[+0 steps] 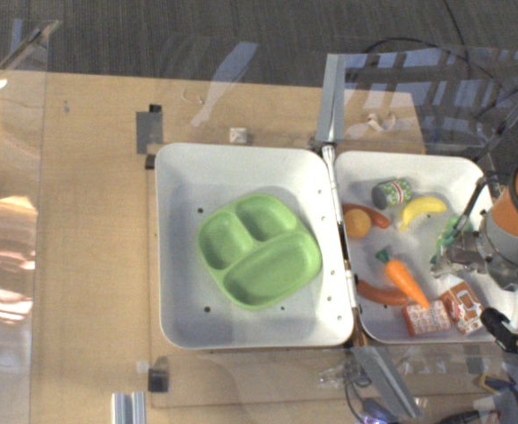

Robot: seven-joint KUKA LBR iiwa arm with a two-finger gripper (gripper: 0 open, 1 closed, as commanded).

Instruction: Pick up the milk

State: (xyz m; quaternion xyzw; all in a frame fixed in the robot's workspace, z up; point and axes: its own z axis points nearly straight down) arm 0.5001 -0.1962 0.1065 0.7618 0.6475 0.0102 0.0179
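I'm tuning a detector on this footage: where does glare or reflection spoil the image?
In the camera view, pale reflections streak the bench at left and the top right corner above the right bin; the left bin and green plate are evenly lit; the gripper looks slightly soft.

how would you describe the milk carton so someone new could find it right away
Start at the right bin, the one crowded with toy food. Go to its near right corner, beside the gripper. The milk is the boxy red-and-white carton lying there, next to a similar red box but further right.
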